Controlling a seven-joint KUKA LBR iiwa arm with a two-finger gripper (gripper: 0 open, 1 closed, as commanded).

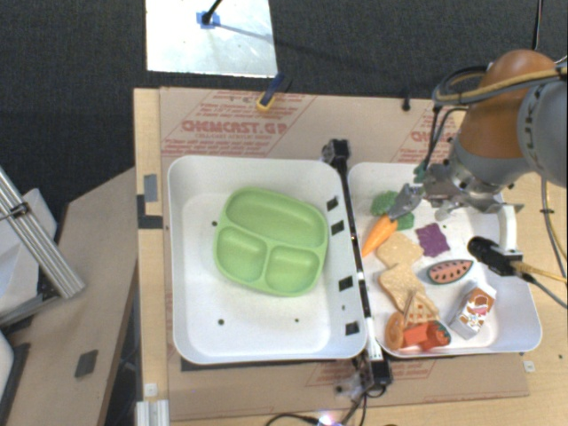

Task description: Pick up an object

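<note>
Gripper (406,204) hangs over the right bin (524,331), finger state undeterminable. Nothing lifted. Carrot (380,232) lies just beneath, beside green leaf (385,204). Grasp and lift remain.

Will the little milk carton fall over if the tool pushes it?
Probably not: the milk carton already seems to lie on its side in the right bin. Its flat faces suggest sliding, not rolling. It looks like a small toy, so likely light.
</note>
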